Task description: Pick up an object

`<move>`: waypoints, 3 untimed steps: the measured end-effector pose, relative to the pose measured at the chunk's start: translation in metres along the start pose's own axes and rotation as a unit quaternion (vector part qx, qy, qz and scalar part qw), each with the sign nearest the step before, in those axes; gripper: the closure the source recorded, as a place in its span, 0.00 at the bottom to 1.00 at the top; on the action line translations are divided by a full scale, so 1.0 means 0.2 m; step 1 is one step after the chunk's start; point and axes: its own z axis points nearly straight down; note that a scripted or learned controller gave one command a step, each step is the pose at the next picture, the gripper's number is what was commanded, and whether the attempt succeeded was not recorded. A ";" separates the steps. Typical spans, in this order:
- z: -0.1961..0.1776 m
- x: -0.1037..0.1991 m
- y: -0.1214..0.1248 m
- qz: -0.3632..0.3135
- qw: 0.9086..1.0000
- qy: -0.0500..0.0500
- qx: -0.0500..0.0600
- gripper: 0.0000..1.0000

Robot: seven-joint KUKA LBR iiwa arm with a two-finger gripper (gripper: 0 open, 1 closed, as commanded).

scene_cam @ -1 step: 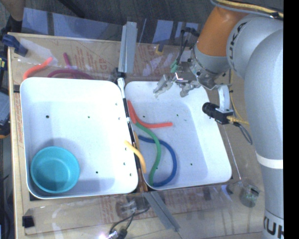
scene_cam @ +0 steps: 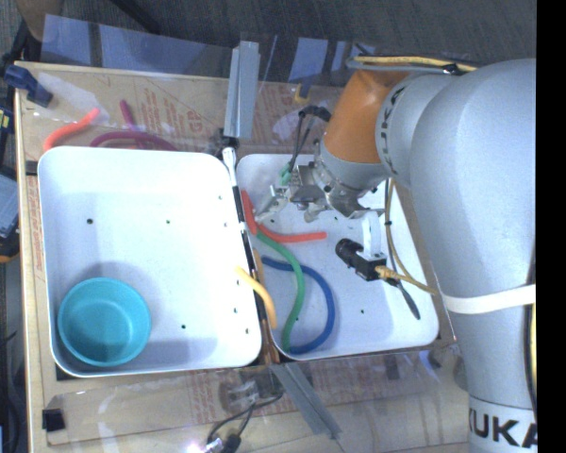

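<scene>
Gripper [scene_cam: 291, 198] is seen over far part of R bin [scene_cam: 387, 324], just beside far end of red strip [scene_cam: 297, 239]; whether clenched or released cannot be told. Green tube [scene_cam: 303, 286] and blue tube [scene_cam: 330, 310] are noted curled together in near half of same bin. Yellow tube [scene_cam: 261, 298] is noted at rim btwn bins. Teal bowl [scene_cam: 104, 321] is sat upright in near-left corner of L bin [scene_cam: 132, 187].

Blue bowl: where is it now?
Camera view: blue bowl sits in the lower-left corner of the left bin, away from hoses in the right bin.
</scene>
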 end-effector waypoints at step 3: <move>-0.32 0.19 -0.11 -0.146 0.989 0.000 -0.001 1.00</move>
